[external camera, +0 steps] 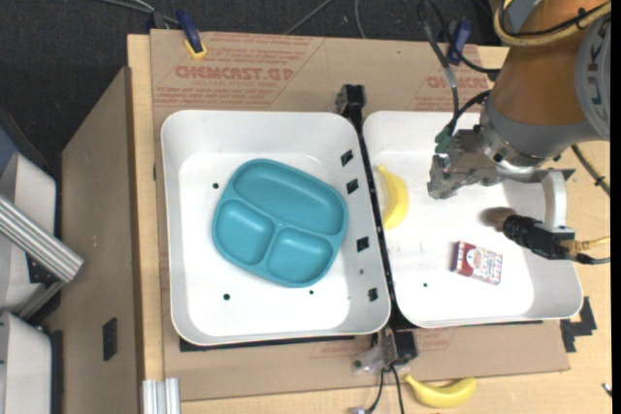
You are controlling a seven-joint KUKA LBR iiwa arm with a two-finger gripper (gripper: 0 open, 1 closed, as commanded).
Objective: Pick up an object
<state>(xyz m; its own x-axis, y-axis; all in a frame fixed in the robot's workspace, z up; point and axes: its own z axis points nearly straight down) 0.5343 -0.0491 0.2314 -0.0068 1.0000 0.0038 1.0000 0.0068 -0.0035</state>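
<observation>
So the gripper (444,181) is over the right bin (485,317), in its upper middle part. Honestly I can't tell if it's open or closed: from this slanted top-down angle the tip is just a dark grey lump, and the bulky arm (543,63) covers everything behind it, plus a chunk of the bin's far right corner. The pickable stuff in that bin is a banana (393,197) lying along the left wall, just left of the gripper and not touching it as far as I can see, and a small red and white box (476,262) lying flat nearer the front, well apart from the banana. The print on the box is too small to read. The left bin (184,208) holds a teal divided plate (279,221), sitting tilted in the middle. A second banana (441,390) is lying outside the bins on the bench's front edge, with its left end hard to make out against the clamp hardware there.
</observation>
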